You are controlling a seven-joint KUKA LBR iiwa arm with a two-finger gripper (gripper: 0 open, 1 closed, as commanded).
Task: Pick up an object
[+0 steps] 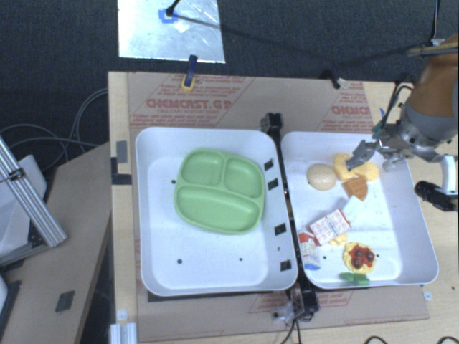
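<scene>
My gripper (374, 156) hangs over the far right part of the right bin (412, 228), its fingers spread open. One fingertip (356, 160) lies over a yellow cheese-like piece (366, 172); nothing sits between the fingers. An orange wedge (356, 188) lies just in front of the yellow piece. Left of them rests a beige egg-shaped item (322, 176). Nearer the front lie a red-and-white packet (330, 227), a small red, white and blue carton (308, 252) and a yellow piece with red spots (359, 256).
The left bin (154, 249) holds a green divided plate (219, 190). A black divider with clips (281, 192) runs between the bins. The arm's orange band (436, 92) stands above the right bin's far corner. A foil sheet (171, 20) lies behind the bench.
</scene>
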